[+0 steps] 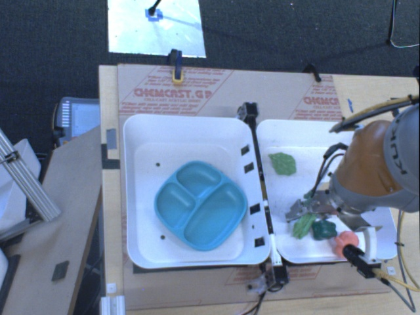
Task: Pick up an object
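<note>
The end effector [298, 210] sits low in the right bin [282, 248], near its front wall; whether it is apart or together, I cannot tell. Just beside it lie a light green piece [303, 226], a dark green piece [323, 229] and an orange piece [346, 240]. A green leaf [283, 163] lies apart on bare floor. The left bin [141, 176] holds 1 blue divided plate [200, 204].

We note both white bins [197, 126] look like smooth, faintly glossy plastic. The blue divided plate [200, 204] reads as smooth plastic with a soft sheen. Beneath them, printed cardboard [216, 87], matt. Floor covering [52, 31] looks like dark, rough carpet. Arm's orange band [371, 163]: glossy.
</note>
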{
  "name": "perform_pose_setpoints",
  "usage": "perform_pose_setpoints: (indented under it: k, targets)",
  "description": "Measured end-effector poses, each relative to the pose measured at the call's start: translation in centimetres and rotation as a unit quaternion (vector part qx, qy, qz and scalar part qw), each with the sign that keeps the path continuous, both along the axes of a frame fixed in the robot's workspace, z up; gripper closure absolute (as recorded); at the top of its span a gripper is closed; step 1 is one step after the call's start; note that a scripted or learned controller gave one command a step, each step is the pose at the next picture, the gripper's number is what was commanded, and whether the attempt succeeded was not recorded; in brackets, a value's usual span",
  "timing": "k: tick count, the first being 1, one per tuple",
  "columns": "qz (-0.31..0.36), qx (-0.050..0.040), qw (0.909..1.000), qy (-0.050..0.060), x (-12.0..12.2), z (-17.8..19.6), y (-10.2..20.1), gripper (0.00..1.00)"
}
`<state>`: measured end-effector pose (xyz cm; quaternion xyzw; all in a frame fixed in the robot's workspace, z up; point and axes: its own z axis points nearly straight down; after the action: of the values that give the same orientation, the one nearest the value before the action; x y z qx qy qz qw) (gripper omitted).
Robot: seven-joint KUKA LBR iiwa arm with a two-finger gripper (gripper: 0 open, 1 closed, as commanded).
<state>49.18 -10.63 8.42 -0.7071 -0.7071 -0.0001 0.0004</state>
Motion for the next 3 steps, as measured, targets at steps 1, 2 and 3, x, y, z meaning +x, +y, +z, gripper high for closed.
perform_pose_setpoints:
  k: [1,2,3]
  targets:
    - [0.0,0.0002,1.0,-0.002,0.1,1.1,0.0,1.0]
    - [0.002,-0.0011,1.0,-0.004,0.3,7.5,0.1,1.0]
    - [0.002,-0.0011,1.0,-0.003,1.0,12.2,-0.5,1.0]
